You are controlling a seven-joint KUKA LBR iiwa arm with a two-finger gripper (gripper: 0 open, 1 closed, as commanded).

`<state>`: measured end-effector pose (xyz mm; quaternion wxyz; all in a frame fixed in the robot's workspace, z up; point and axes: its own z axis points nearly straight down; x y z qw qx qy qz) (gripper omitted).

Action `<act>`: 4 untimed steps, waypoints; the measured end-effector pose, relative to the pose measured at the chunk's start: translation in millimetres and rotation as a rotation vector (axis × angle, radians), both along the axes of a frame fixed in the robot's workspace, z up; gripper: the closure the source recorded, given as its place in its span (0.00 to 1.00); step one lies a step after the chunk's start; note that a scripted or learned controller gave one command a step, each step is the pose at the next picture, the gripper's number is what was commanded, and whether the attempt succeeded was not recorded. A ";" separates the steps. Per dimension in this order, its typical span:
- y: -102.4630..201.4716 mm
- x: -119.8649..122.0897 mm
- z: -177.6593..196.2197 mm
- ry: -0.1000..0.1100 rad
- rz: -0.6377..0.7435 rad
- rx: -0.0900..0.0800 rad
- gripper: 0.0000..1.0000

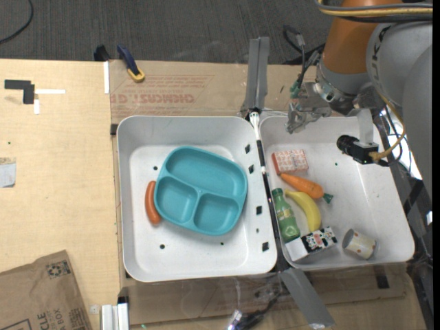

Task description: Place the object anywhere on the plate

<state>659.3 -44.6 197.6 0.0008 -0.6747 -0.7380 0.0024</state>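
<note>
- Bench (55, 184) of pale wood carries two shallow white bins side by side, with a flattened cardboard sheet (179, 88) under their far edges.
- Arm (392, 40), grey with an orange band, reaches in at the far right corner of the bench and bends down toward the far edge of the right bin (385, 205).
- Claw (301, 119) hangs near the far left corner of the right bin, pointing down above the bin floor; nothing shows between its fingers, and how wide they stand cannot be told.
- Left bin (134, 205) holds the plate (201, 191), a teal tray with three compartments, lying flat near the bin's middle and turned a little askew.
- Orange sausage-shaped toy (151, 203) lies in the left bin, touching the plate's left rim.
- Right bin holds the loose objects, all along its left half and near edge.
- Banana (307, 210), yellow and curved, lies near the bin's middle.
- Carrot (302, 184), orange with a green tip, lies just beyond the banana, touching it.
- Green bottle (283, 215) lies along the left wall beside the banana.
- Pink-and-white box (289, 160) lies near the left wall, beyond the carrot.
- Black-and-white carton (313, 243) lies at the near edge.
- Beige cup (359, 243) lies on its side toward the near right corner.
</note>
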 end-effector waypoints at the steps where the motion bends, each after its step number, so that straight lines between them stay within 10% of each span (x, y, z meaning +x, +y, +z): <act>1: 65.6 -0.2 2.3 -0.002 0.111 0.001 1.00; 2: 28.6 -15.3 189.3 -0.001 0.033 0.000 1.00; 4: 192.8 -79.5 128.8 0.002 -0.305 -0.002 1.00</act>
